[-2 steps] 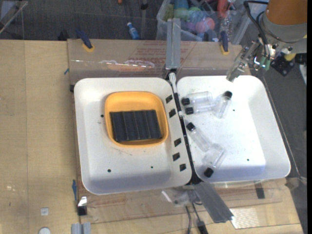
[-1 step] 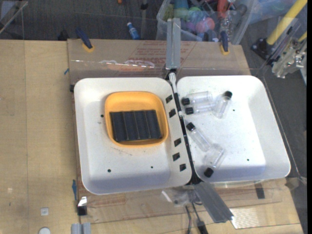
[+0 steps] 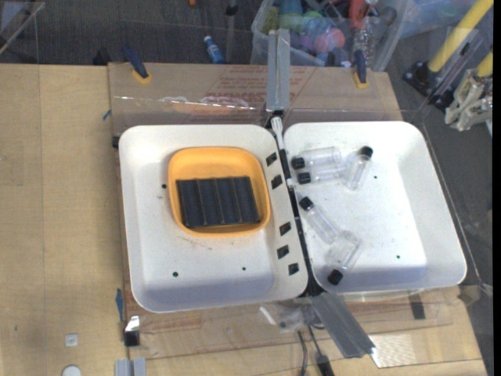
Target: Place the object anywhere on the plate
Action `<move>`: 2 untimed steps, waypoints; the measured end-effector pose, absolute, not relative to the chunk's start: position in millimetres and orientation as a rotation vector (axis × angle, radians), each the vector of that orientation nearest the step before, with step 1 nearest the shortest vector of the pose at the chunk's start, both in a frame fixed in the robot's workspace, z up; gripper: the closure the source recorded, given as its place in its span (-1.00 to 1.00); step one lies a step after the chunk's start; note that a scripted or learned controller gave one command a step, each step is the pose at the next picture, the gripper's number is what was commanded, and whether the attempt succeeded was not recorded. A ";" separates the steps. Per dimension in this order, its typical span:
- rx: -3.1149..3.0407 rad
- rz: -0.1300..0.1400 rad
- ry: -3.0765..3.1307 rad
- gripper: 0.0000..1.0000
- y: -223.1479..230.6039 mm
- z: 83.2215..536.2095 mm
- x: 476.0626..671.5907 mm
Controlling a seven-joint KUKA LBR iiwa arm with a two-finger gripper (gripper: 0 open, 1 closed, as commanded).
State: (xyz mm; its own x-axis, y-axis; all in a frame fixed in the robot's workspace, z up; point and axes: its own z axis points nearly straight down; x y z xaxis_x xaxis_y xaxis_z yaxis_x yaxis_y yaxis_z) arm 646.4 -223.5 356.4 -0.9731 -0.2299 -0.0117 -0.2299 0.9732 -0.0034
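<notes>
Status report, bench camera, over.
Orange square plate in left bin, carrying ribbed black block. Clear black-capped plastic vials loose in right bin.

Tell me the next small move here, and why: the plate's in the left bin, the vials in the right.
Probably bring the arm in over the right bin and descend on one clear vial, likely the vial near the top, which lies a bit apart from the others. All the vials lie in that bin, while the orange plate carries just a dark ridged block.
</notes>
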 end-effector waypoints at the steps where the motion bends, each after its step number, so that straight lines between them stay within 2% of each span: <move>1: -0.742 0.000 3.046 1.00 -222.7 382.5 614.5; 2: -1.049 -0.007 2.949 1.00 -223.1 437.6 586.9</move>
